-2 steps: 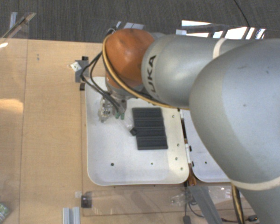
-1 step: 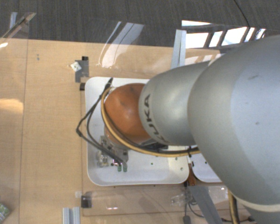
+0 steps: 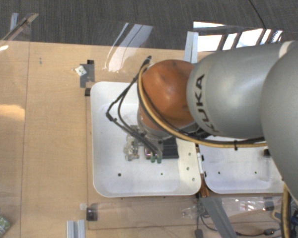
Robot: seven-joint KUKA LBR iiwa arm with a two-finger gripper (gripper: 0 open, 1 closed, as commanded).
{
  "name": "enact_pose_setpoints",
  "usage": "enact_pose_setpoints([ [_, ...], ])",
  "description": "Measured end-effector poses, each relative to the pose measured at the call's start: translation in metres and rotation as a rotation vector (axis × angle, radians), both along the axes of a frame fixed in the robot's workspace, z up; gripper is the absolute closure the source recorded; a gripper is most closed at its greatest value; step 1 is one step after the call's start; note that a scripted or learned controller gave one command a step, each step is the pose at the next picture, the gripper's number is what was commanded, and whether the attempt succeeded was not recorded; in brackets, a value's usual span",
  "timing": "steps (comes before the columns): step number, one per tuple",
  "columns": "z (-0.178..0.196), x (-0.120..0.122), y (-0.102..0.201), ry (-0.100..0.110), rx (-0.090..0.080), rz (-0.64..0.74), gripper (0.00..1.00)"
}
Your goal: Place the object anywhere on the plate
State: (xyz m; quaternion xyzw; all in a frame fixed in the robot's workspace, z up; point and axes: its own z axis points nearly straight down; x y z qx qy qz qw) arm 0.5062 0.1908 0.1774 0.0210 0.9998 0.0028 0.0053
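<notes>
My arm reaches in from the right and covers most of the left bin (image 3: 107, 177). Its orange band (image 3: 166, 95) sits over the bin's middle. Below it the gripper (image 3: 139, 151) hangs low over the bin floor, seen from above as a cluster of metal and cable parts. No plate or object can be made out; the arm hides the area beneath it.
The right bin (image 3: 238, 177) lies under the grey arm link, with a strip of its near floor showing. A wooden bench (image 3: 39, 133) surrounds the bins. Black brackets sit at the left bin's corners (image 3: 88, 78). Black cables loop beside the wrist (image 3: 116, 110).
</notes>
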Motion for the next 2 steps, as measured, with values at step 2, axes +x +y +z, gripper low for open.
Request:
enact_pose_setpoints([
  [2,0.02,0.027,-0.002,0.002,0.002,-0.282,1.0],
])
